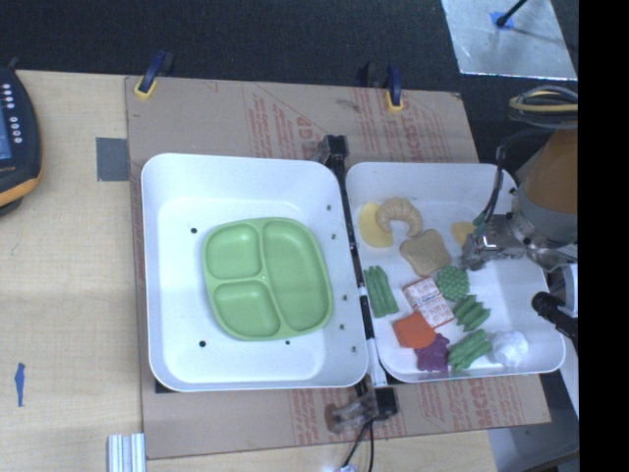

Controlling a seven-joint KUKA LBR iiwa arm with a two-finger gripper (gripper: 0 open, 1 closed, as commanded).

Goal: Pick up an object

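A smooth green three-part plate [266, 278] lies in the left bin [162, 264]; the metal claw [482, 247] hovers over small toys, grip unclear.

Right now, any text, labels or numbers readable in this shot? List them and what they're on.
Nothing can be read for certain.
Brown board under the bins: reddish repeated print along its edges, too blurred to read.
Small white packet in the right bin: red printing, too small to read.
Black and orange device at the left edge: screen and buttons, no legible characters.
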